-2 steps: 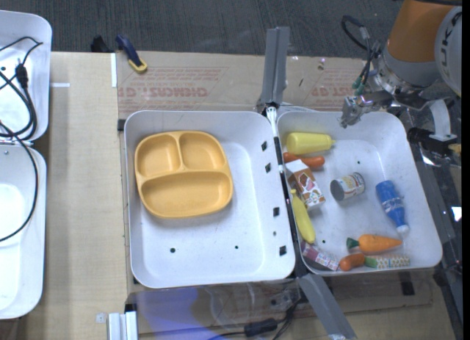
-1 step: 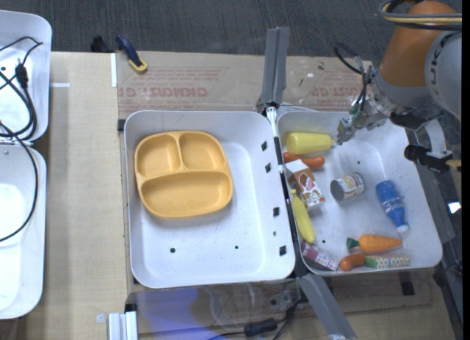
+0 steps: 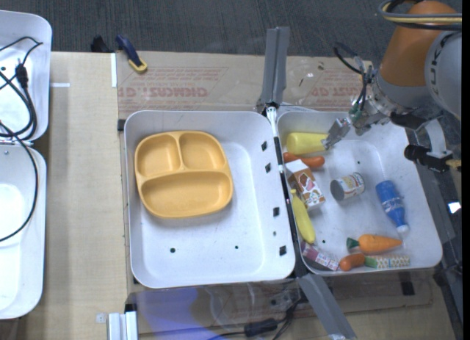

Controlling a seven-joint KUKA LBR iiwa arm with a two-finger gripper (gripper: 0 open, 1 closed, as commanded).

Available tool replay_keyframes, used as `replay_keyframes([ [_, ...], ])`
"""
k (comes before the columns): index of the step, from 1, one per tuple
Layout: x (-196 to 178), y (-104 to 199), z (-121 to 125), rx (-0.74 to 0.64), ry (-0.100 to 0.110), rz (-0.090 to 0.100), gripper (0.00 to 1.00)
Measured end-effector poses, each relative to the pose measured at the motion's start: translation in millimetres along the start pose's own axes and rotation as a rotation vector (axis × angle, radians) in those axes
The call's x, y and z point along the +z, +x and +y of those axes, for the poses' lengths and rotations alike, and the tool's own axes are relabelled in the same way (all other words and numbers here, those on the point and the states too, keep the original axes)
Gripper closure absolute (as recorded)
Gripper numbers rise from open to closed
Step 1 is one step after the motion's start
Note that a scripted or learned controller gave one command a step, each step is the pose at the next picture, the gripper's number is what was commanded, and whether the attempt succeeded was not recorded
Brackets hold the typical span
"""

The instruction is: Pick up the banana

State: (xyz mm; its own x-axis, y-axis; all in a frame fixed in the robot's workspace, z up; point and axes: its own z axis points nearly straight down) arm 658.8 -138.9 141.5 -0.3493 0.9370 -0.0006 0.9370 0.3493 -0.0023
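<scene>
Against the right bin's [image 3: 433, 236] left wall lies the slim yellow banana [image 3: 302, 217]; the hand's [image 3: 339, 132] state is unclear.

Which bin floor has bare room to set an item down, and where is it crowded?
Left bin: bare floor below and right of the yellow plate. Right bin: a bare patch between the can and gripper; crowded along its left wall, around the banana, and along its front edge by the carrot.
</scene>
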Motion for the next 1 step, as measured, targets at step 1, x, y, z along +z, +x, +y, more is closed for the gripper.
replay_keyframes([
  [1, 50.3, 28.1, 10.2, -0.191, -0.002, 0.000, 0.00],
])
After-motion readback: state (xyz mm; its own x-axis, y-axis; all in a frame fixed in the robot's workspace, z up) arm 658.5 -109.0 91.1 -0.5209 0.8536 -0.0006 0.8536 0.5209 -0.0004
